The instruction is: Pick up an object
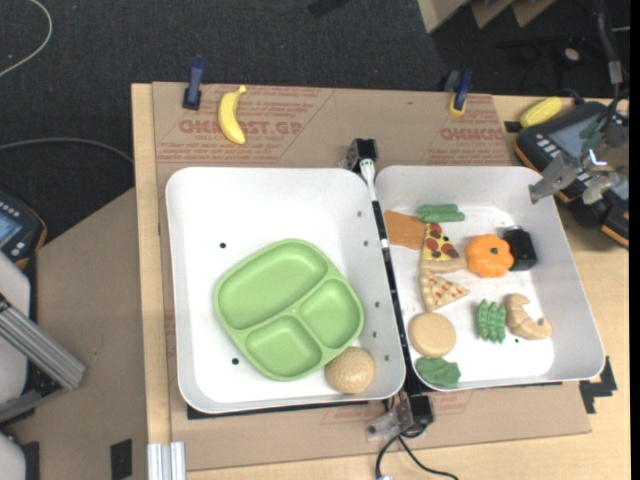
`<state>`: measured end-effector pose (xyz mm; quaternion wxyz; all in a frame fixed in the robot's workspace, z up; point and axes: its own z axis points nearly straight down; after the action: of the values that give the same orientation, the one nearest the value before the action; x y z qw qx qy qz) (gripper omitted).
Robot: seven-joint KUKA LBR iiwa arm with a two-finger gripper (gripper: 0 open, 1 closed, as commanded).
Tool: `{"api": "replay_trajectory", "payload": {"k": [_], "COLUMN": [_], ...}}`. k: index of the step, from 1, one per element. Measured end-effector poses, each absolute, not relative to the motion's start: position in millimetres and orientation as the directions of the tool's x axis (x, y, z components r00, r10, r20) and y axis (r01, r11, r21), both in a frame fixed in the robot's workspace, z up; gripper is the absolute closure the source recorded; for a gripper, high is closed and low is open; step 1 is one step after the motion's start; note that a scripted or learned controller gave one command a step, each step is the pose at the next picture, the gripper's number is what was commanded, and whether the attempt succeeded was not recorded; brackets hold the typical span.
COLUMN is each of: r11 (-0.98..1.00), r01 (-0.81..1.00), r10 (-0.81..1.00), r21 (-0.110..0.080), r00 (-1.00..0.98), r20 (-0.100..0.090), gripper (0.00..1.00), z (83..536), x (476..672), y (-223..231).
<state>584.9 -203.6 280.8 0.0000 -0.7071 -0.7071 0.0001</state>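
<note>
Gripper (572, 173): above the far right rim of the right bin (560, 363); whether spread or closed cannot be told; nothing visibly held.

Right bin, nearest the gripper first:
- black block (520, 248), just below-left, touching the pumpkin (490, 255).
- beans (440, 211), to the left.
- orange wedge (403, 230) and pizza slice (435, 243), further left, side by side.
- second pizza slice (441, 291), below these.
- croissant (526, 317) and pea pod (490, 321), well below.
- round bun (432, 335) with a leaf (438, 371) at the near rim.

Left bin (190, 268), well apart from the gripper:
- green plate (288, 308), three compartments.
- bread roll (350, 370) at its near corner.

Outside the bins: banana (232, 114), far left on the cardboard (300, 118).
</note>
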Motion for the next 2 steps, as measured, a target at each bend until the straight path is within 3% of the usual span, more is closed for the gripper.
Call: {"api": "replay_trajectory", "payload": {"k": [1, 2], "r11": [-0.006, 0.009], "r01": [1.000, 1.000], "r10": [1.000, 1.000], "r21": [-0.018, 0.005], "r00": [0.006, -0.009], "r20": [0.007, 0.001], "gripper": [0.00, 0.00], "z": [95, 84], "x": [495.9, 565.3], "y": [-215, -143]}}
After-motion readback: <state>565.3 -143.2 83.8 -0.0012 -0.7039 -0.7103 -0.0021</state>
